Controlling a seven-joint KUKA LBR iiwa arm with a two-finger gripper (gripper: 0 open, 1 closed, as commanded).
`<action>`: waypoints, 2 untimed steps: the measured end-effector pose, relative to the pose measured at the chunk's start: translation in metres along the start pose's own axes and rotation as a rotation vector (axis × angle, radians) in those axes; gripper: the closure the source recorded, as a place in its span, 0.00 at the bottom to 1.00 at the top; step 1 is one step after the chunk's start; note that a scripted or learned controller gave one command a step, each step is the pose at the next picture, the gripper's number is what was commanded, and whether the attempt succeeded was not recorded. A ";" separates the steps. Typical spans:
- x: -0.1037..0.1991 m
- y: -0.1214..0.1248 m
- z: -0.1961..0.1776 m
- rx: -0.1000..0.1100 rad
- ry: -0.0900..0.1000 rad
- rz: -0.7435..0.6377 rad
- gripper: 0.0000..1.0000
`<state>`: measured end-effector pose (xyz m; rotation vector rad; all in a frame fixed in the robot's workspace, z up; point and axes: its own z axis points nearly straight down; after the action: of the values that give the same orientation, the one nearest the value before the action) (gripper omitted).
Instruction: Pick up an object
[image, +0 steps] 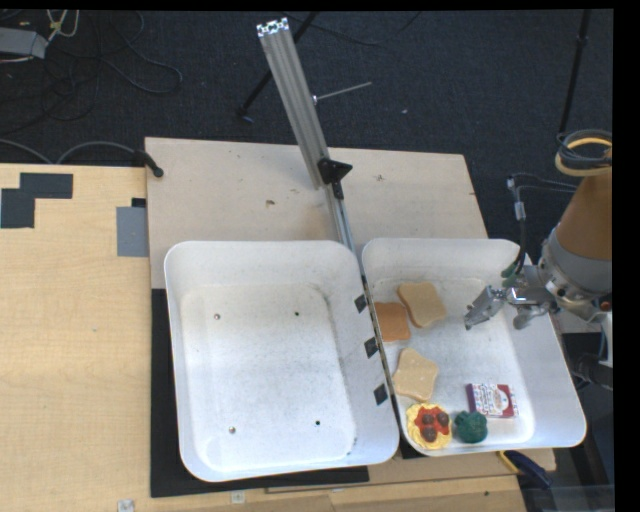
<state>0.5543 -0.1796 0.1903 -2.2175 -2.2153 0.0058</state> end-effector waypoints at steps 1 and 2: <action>0.006 -0.007 0.062 0.002 0.001 0.000 0.00; 0.004 -0.006 0.048 -0.004 -0.001 0.006 1.00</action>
<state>0.5484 -0.1754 0.1425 -2.2267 -2.2109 0.0031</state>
